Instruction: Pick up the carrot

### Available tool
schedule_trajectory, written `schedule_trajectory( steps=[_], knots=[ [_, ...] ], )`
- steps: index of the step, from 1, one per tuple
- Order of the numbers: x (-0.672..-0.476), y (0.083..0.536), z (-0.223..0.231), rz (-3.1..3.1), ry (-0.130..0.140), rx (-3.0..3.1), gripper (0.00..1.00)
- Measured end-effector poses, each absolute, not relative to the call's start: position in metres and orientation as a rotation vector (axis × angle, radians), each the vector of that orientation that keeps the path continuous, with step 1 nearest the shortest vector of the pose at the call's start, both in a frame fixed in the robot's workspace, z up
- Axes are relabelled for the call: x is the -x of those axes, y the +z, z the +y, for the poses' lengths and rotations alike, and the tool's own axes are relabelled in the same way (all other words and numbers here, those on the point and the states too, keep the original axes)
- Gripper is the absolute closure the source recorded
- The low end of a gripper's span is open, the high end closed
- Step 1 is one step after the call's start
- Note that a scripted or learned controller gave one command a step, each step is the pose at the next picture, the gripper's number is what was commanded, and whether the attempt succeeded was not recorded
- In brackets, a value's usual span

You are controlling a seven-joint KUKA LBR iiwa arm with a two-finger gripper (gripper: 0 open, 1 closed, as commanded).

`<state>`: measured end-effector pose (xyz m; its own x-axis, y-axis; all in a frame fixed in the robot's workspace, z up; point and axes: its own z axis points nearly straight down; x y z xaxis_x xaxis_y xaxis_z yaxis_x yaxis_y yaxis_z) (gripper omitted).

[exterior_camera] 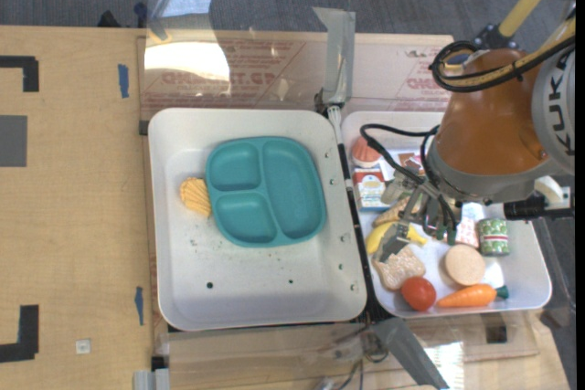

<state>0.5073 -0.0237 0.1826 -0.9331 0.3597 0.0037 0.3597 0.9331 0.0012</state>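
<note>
Carrot (467,295), right bin's front edge beside tomato (419,292): I judge it light, rigid, slick plastic, best pinched mid-body; gripper (409,228) above banana, state unreadable.

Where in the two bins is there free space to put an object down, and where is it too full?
Free: the left bin floor in front of the teal plate, and its strip left of the plate, apart from the yellow shell. Crowded: the right bin, where the hand sits among toy foods, with the carrot beside the tomato.
</note>
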Motion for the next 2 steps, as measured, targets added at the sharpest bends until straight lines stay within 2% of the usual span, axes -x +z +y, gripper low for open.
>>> schedule_trajectory(
  steps=[1, 2],
  knots=[
    [-0.539, 0.185, -0.011, -3.146, -0.002, 0.122, 0.0],
    [-0.541, 0.197, -0.01, -3.155, -0.002, 0.12, 1.0]
  ],
)
